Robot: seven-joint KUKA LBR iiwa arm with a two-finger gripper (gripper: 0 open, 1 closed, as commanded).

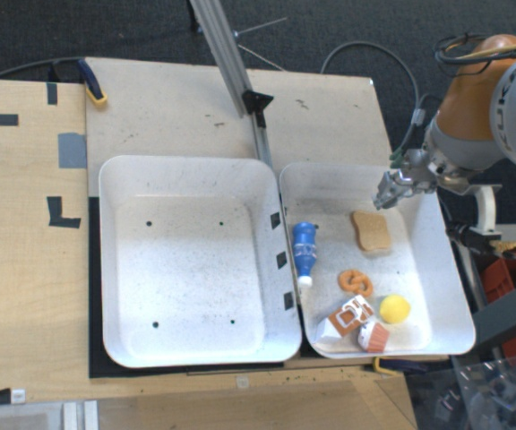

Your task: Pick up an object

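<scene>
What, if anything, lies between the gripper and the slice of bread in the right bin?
Nothing visible. The gripper sits above the right bin, just up-right of the bread slice, with bare bin floor between them. The blue bottle, pretzel and yellow ball lie elsewhere.

No legible text, brand or number is made out. A white pattern is seen on the orange carton [351, 315] in the right bin [446, 276], too small to be read. The blue bottle [304, 245] label is blurred.
</scene>
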